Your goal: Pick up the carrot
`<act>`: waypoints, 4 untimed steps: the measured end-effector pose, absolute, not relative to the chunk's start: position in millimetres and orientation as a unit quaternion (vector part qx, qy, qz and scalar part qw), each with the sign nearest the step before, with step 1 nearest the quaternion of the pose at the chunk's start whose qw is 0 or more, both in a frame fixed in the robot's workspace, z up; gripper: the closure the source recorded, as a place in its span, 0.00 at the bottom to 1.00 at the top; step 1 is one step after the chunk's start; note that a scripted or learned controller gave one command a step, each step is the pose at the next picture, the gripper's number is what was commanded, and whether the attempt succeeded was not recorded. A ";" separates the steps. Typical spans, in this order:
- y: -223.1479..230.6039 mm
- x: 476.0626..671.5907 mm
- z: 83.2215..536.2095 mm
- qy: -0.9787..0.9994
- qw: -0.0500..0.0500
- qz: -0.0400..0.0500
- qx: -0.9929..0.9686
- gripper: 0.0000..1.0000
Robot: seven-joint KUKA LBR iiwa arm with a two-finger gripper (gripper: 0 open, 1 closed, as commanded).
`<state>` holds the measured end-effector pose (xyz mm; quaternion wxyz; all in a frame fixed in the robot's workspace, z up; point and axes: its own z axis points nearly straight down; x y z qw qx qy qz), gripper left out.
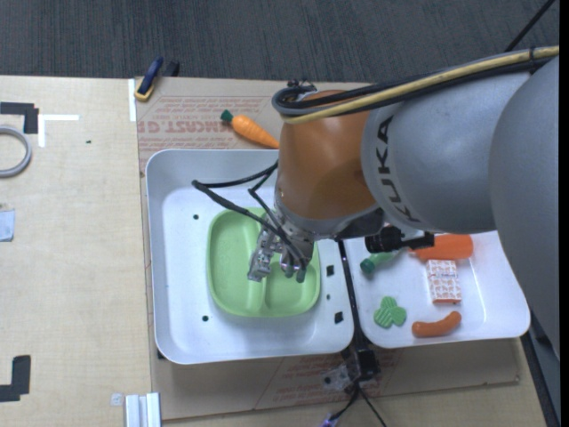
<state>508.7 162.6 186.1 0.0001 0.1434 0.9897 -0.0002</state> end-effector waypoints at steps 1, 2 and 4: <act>194.7 478.5 92.7 0.991 0.001 0.000 0.136 1.00; 181.1 479.0 271.4 1.000 0.002 0.001 0.023 1.00; 60.8 479.2 433.3 0.998 0.004 0.001 0.068 1.00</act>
